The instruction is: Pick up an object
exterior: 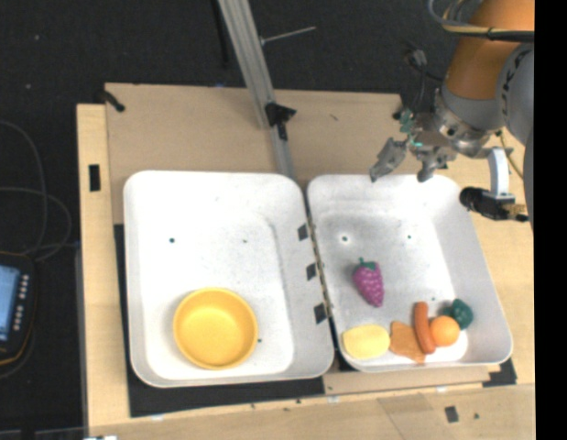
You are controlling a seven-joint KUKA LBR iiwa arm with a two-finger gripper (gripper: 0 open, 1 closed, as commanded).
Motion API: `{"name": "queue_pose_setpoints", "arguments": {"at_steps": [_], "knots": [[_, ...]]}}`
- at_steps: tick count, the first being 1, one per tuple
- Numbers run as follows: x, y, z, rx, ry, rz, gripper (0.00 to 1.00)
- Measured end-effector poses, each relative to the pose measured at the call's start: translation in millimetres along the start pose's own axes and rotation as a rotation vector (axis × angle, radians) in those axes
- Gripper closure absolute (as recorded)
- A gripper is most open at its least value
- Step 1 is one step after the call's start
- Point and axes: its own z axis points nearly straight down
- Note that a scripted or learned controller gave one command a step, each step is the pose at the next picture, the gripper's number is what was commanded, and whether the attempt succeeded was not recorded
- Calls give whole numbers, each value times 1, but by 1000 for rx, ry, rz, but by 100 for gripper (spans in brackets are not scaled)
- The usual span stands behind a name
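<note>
One fixed cam, high above bench (pixel 219 117), slanted down, both bins

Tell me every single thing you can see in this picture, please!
left bin: one, white, left half of the bench
right bin: one, white, beside it
bowl: one, yellow, left bin's near end
toy grapes: one bunch, purple, middle of right bin
toy carrot: one, orange, right bin's near end
round fruit: one, orange, touching the carrot
pale yellow piece: one, right bin's near edge
green piece: one, dark, near-right corner
arm: one, grey and orange, far right
pincer: one, open, above right bin's far edge
</note>
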Motion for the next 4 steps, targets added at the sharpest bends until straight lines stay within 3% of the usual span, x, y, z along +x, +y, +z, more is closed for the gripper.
{"name": "queue_pose_setpoints", "arguments": {"at_steps": [1,3,4], "knots": [[0,0,0,0,-1,0,0],[-7,-3,104,6,0,4,0],[-8,-3,130,3,-1,4,0]]}}
